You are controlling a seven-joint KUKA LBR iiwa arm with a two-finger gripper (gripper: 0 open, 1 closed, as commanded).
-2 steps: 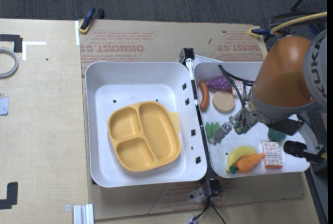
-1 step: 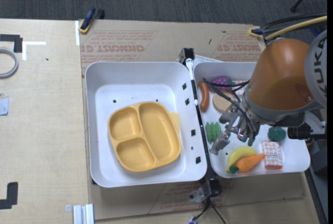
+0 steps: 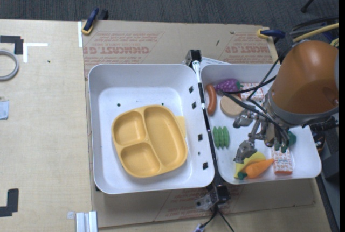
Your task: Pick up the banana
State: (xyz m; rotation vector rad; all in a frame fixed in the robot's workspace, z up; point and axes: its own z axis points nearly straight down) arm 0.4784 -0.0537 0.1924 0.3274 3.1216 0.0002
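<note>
Carrot (image 3: pixel 257 168) and banana (image 3: pixel 253 159) share right bin (image 3: pixel 305 170).

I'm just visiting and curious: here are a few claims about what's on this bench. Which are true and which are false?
1. The yellow divided plate lies in the left bin. True.
2. The banana lies on the plate. False: it lies in the right bin, near its front edge, beside the carrot.
3. The gripper is above the right bin. True.
4. The sausage lies in the left bin. False: it lies in the right bin, close to the wall between the bins.
5. The purple grapes lie at the back of the right bin. True.
</note>
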